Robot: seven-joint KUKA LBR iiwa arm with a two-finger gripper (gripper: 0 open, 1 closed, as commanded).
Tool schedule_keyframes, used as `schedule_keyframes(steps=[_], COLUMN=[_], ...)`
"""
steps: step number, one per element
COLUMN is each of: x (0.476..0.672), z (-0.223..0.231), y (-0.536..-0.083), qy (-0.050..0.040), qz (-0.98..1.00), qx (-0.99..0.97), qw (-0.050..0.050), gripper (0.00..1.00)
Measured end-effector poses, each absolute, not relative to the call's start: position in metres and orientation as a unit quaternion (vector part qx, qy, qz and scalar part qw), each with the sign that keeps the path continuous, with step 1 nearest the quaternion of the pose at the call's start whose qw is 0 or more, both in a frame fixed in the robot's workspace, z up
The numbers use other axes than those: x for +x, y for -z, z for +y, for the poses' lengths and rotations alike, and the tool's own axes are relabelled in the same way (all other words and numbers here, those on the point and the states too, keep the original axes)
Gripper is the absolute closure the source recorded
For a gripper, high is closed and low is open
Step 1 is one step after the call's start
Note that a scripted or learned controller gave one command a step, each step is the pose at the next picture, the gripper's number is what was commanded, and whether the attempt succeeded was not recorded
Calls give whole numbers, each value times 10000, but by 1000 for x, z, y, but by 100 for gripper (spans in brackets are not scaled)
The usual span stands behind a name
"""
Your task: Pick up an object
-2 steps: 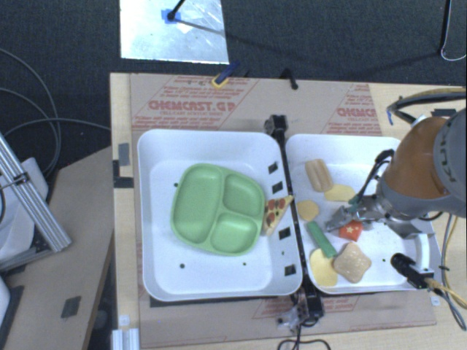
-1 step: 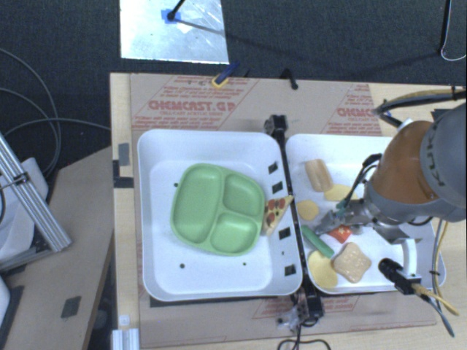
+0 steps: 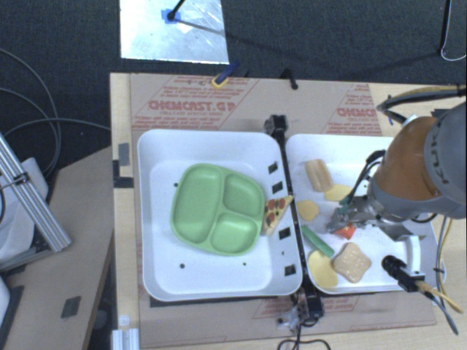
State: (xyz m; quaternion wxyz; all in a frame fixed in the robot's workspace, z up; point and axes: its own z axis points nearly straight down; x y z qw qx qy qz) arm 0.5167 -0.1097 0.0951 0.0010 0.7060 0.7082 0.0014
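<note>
We see the grey two-finger gripper (image 3: 343, 223) low in the right white bin (image 3: 365, 146), above a small red-orange piece (image 3: 347, 232); whether its fingers are clenched, we cannot tell.

Gripper (image 3: 344, 223) tips blurred, finger state unreadable. Small red object (image 3: 347, 232) directly beneath it, mostly covered, identity unclear. Arm (image 3: 423, 170) cut off by right edge behind the wrist.

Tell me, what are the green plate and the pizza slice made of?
The green plate looks like smooth, matte moulded plastic: one even colour, rounded compartments, soft sheen. The pizza slice on the bin edge seems a toy, probably plastic or rubber, with flat painted-looking toppings; it is too small to tell for sure.
</note>
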Motion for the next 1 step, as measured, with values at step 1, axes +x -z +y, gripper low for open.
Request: schedule_keyframes(steps=[1], x=[569], z=[-56], y=[-191], qy=[-48], qz=[7113], qx=[7029], qw=[47], gripper=[100])
